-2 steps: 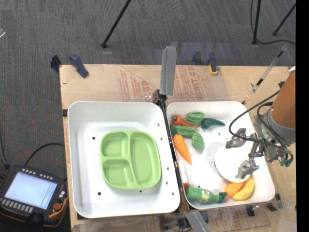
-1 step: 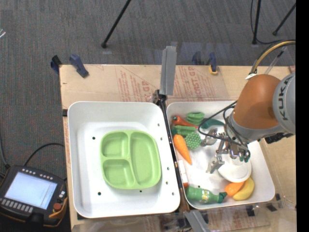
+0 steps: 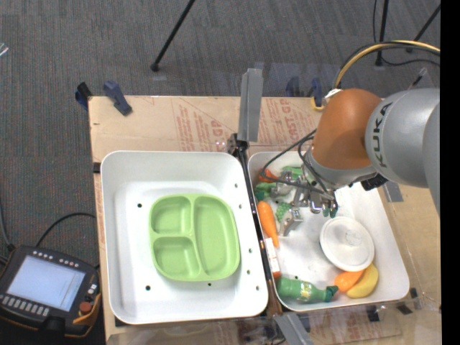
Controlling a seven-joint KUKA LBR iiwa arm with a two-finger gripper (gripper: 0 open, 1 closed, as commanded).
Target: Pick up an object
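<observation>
- Your arm (image 3: 388, 139) comes in from the right; orange band sits over the back of the right bin (image 3: 392, 228).
- Gripper (image 3: 305, 207) hangs over that bin's back-left area, w/ metal linkages pointing down-left toward the carrot.
- Fingers: you can't tell if they're spread or pressed together; too small and cluttered there. Nothing clearly seen between them.
- Carrot (image 3: 267, 223) lies along the right bin's left wall, just beside the gripper tip; contact unclear.
- Green items (image 3: 277, 185) sit in the back-left corner, partly under the gripper; shapes hard to make out.
- White round bowl or lid (image 3: 347, 243) sits mid-right in the bin, near the gripper but apart from it.
- Green bottle (image 3: 302, 290) lies on its side along the front wall.
- Orange piece (image 3: 348, 279) and yellow banana-like piece (image 3: 366, 282) are touching in the front-right corner.
- Left bin (image 3: 122, 192) holds a light green divided plate (image 3: 194, 237) w/ 3 compartments, roughly centred.
- Both bins sit side by side on the desk (image 3: 165, 124), a cardboard-covered top.
- Teach pendant (image 3: 47, 287) w/ lit screen is on the floor at lower left.
</observation>
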